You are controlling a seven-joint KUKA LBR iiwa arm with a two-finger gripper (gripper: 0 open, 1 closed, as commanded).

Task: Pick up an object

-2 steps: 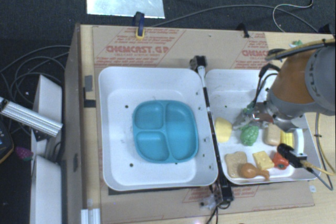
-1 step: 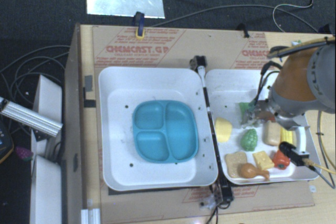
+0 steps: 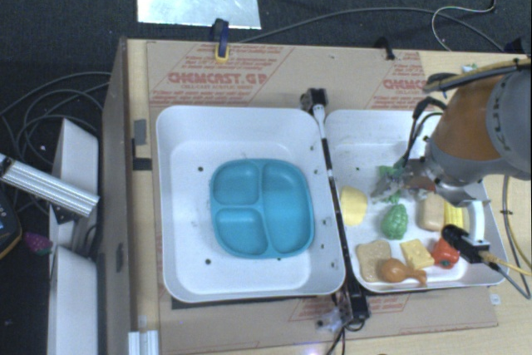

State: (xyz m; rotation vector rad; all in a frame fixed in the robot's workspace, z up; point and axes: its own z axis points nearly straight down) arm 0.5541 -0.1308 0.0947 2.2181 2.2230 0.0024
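You are lowering the gripper point(image 3: 397, 183) just above the green toy point(image 3: 395, 219) in the right bin point(image 3: 366, 133); I cannot tell its state, so center over it before closing.

Red printing runs across the brown board point(image 3: 274, 71) that lies under the 2 white bins. At about 11 o'clock from the left bin point(image 3: 179, 129), the largest line reads "CHEMCAST GP" in red capitals. At about 12 o'clock from the right bin point(image 3: 366, 125), the same red lettering repeats, but only "CHEMC" can be made out before the arm covers it. Smaller red lines around both are too fine to read.
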